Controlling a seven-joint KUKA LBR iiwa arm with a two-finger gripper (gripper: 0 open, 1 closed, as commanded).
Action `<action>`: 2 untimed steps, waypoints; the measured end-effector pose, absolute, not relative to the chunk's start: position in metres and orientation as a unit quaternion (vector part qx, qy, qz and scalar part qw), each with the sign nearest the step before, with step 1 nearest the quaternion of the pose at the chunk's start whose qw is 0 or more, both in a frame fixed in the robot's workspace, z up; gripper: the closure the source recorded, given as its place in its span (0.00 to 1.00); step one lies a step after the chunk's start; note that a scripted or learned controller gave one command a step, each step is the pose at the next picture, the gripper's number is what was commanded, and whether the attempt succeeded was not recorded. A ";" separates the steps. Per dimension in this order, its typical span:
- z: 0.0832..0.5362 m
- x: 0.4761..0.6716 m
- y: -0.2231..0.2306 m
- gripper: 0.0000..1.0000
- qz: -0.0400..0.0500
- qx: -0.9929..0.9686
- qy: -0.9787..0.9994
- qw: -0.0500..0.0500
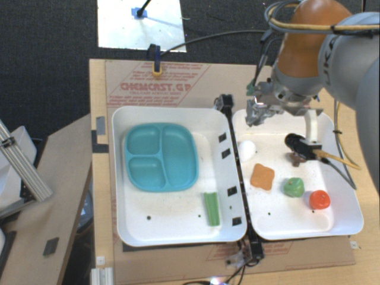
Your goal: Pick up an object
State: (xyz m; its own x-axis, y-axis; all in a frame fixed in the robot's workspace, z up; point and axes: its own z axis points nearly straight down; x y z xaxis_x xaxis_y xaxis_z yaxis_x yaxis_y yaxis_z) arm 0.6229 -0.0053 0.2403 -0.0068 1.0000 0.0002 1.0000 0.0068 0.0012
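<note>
Gripper [254, 116] is seen over right bin [344, 218], far-left corner; fingers' state can't be told. Nearest obj: white ball [246, 148], lying just below it toward the camera, by the divider. Nothing is seen held.

Two shallow white bins sit side by side on a table [71, 153]. The left bin [119, 218], well to the left of the pincer [256, 113], adjoins the right bin [347, 218] lying below it. Red-lettered cardboard [160, 82] lies beneath them. A white sheet [119, 16] lies far up-left of the pincer.
</note>
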 end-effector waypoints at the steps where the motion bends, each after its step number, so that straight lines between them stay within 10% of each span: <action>1: 0.246 0.637 0.045 1.00 0.001 0.705 0.709 0.001; 2: 0.227 0.645 0.093 1.00 0.001 0.704 0.710 0.000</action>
State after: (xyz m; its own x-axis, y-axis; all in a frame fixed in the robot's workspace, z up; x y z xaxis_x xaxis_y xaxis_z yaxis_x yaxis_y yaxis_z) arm 0.6446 0.0930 0.2270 -0.0083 1.0000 0.0008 1.0000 0.0083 0.0019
